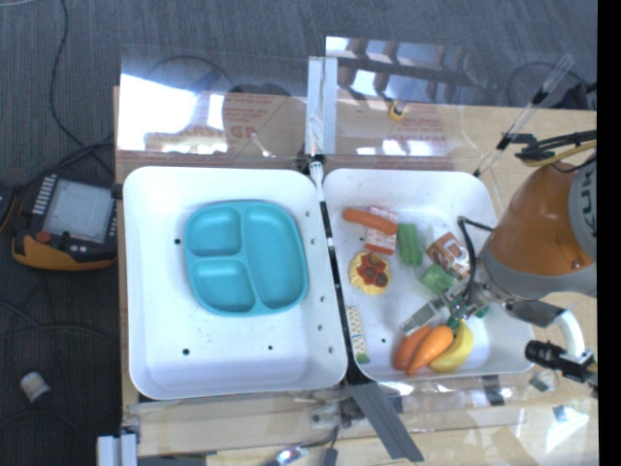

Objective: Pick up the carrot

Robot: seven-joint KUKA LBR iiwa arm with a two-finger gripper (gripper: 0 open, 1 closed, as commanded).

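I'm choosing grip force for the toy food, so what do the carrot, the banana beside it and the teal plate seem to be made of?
The carrot looks like moulded plastic: uniform orange, smooth, slightly glossy. The banana looks like the same kind of plastic, even yellow with a soft sheen. The teal plate seems to be hard plastic with a satin finish, its three compartments cleanly moulded. None can be confirmed by look alone.

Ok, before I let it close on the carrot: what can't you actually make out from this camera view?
- Gripper: small and tangled in wires; whether its fingers are open or shut cannot be told.
- Contact: whether the gripper touches the carrot is too small to judge.
- Banana: partly covered by the carrot and gripper.
- Brown packet: label too small to read.
- Right bin: its right side is covered by the arm.
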